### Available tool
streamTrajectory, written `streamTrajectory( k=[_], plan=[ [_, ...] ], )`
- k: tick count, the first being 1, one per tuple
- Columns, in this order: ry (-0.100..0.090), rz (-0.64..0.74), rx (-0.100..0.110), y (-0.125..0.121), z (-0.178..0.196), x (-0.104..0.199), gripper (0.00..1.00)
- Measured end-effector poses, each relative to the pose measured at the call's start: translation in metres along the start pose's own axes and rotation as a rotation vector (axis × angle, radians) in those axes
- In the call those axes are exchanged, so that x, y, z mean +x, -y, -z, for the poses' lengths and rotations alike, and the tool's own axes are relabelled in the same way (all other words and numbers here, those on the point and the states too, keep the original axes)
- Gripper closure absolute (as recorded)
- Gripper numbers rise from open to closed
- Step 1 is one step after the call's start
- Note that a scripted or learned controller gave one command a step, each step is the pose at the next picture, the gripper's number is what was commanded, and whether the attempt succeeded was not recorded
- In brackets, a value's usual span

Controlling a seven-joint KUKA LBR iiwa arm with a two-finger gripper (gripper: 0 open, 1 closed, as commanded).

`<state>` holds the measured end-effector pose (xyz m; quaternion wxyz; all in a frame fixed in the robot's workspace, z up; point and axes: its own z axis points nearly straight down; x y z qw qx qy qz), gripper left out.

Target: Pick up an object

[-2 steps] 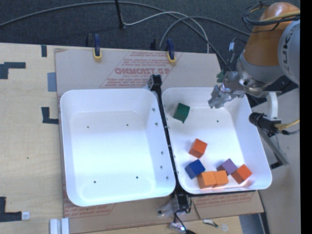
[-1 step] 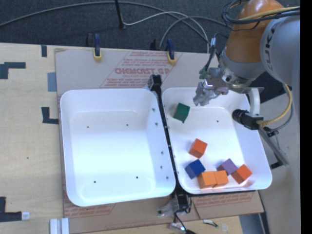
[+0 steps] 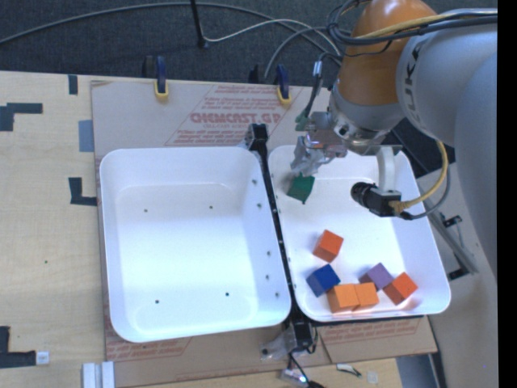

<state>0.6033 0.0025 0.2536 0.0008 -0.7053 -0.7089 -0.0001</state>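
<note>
My gripper (image 3: 305, 170) hangs over the far left part of the right bin (image 3: 404, 241), close to the divider. A green block (image 3: 301, 189) is pinched at its top edge between the fingertips and hangs tilted just below them. Lying on the near part of the same bin's floor are an orange cube (image 3: 328, 245), a blue cube (image 3: 323, 280), a longer orange block (image 3: 352, 296), a purple cube (image 3: 376, 276) and another orange cube (image 3: 401, 288).
The left bin (image 3: 121, 217) lies alongside, sharing a black divider (image 3: 271, 208) with the right one. The arm's grey body and orange band (image 3: 388, 18) loom over the right bin's far right. A black fitting with cable (image 3: 373, 198) hangs above that bin's floor.
</note>
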Motion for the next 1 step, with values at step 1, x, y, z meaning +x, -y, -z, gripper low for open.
streamTrajectory(
  k=[1],
  plan=[
    [0.001,-0.002,-0.001,-0.0109,-0.0029,0.0455,1.00]
  ],
)
